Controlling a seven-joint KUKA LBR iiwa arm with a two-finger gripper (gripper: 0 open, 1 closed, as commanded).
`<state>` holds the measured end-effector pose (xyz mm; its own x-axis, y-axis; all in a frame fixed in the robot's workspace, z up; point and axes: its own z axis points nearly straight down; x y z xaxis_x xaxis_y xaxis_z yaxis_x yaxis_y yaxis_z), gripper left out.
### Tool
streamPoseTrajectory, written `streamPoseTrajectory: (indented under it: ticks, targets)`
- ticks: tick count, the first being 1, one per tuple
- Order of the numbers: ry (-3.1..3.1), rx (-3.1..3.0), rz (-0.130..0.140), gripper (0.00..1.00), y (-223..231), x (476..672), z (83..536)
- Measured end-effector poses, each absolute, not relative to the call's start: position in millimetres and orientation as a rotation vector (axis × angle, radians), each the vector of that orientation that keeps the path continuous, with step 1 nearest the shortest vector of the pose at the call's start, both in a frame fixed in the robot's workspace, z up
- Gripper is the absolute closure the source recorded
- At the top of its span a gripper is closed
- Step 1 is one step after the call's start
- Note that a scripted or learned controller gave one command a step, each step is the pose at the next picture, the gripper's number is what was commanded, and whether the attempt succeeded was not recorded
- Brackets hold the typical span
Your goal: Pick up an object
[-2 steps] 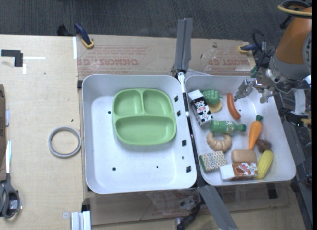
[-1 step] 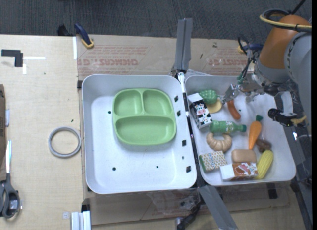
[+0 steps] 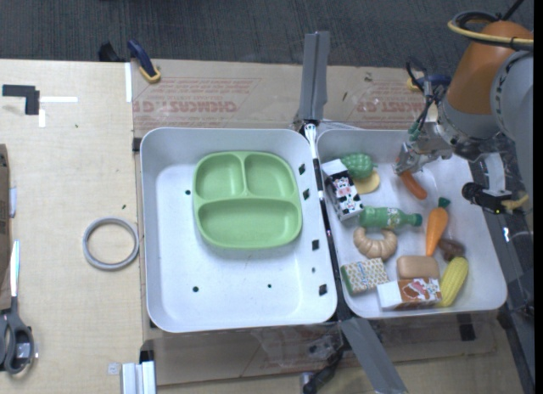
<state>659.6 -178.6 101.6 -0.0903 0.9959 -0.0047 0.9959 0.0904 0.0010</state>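
You see the gripper (image 3: 413, 166) low in the right bin (image 3: 488, 299), touching a small carrot (image 3: 413, 185); whether it's clamped, you can't tell.

Both bins (image 3: 161, 239) are seen as smooth white plastic – faintly glossy; the green tray (image 3: 248, 199) is matt plastic, the bench (image 3: 68, 180) pale wood.

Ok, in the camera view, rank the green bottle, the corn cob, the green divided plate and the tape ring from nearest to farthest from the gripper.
From the gripper, at the right bin's far side:
1. Green bottle, middle of the right bin, just below-left of the gripper.
2. Corn cob, near right corner of the same bin.
3. Green divided plate, in the left bin.
4. Tape ring, on the bench left of both bins.
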Motion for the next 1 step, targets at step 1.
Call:
streamPoseTrajectory:
  ticks: [1]
  targets:
    - [2.292,2.147,-0.001,1.00,-117.3,659.3,208.5]
